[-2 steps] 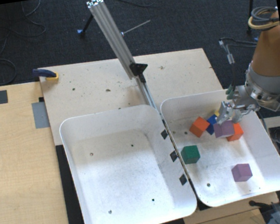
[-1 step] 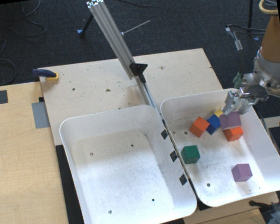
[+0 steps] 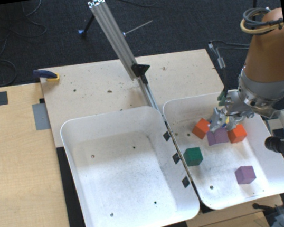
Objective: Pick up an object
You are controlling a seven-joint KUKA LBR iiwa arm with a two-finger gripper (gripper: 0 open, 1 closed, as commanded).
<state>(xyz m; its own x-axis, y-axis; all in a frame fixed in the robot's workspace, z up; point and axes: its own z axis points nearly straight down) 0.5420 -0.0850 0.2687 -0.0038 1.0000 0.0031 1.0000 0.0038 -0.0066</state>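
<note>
Two shallow white bins sat side by side on the bench. The left bin point(image 3: 82, 138) lay toward nine o'clock, and the right bin point(image 3: 280, 179) toward three o'clock carried all the blocks, so I judged my work belonged on that side. A slanted aluminium rail point(image 3: 116, 37) ran from twelve o'clock down to the seam between the bins; it probably served as a fixture rather than a target.

My arm point(image 3: 267, 58), with its orange band above the wrist, came in from three o'clock and reached low over the upper half of the right bin. My gripper point(image 3: 224, 119) hung at the cluster of blocks there. I could not tell how the claw was set, because the hardware and the blocks overlapped at that spot, and no block was visibly between anything of mine.

Three blocks crowded under the gripper: an orange cube point(image 3: 201, 127) at its nine o'clock, a purple block point(image 3: 218, 136) just below it at six o'clock, and a second orange cube point(image 3: 237, 133) at five o'clock, touching or nearly touching the purple one. In my judgement the purple block was the likeliest target, being nearest the claw; the tight packing could have spoiled a clean grasp.

Two blocks lay apart: a green cube point(image 3: 193, 156) at the bin's left wall, toward eight o'clock from the cluster, and a purple cube point(image 3: 245, 174) at six o'clock, each free-standing and easier to approach.
</note>
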